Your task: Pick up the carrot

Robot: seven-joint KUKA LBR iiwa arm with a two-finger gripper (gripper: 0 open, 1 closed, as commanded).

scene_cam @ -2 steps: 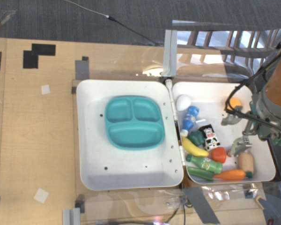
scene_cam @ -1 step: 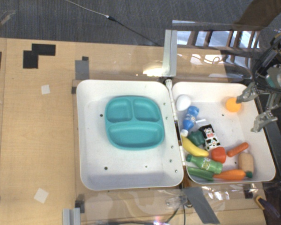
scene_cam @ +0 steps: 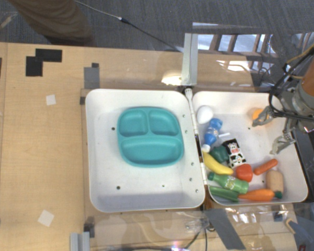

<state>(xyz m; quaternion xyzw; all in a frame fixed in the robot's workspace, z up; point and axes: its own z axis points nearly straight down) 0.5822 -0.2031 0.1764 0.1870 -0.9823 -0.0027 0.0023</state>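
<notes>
- I see the surface (scene_cam: 36,156), a pale wooden bench, carrying two shallow white bins side by side: the left bin (scene_cam: 102,192) and the right bin (scene_cam: 298,184).
- The left bin holds a teal divided plate (scene_cam: 150,136), lying flat near its middle.
- My arm (scene_cam: 310,88) comes in at the right edge, above the far right part of the right bin, wrist tilted down toward the bin floor.
- The gripper (scene_cam: 275,132) hangs over the bin's right side with its two fingers spread wide apart and nothing between them; one fingertip is up by a small orange piece (scene_cam: 257,114), the other lower, near the bin's right wall.
- The carrot (scene_cam: 259,195) lies on its side at the near edge of the right bin, touching a green bottle (scene_cam: 227,183) and just beside a tan bread-like piece (scene_cam: 275,181).
- A smaller orange-red vegetable (scene_cam: 265,166) lies just above it, which I could confuse with the target.
- I judge this to be the approach step: nothing is grasped yet.
- Next I'd need to bring the gripper toward the near edge, line the fingers across the carrot's width, and descend without nudging the crowded neighbours.
</notes>
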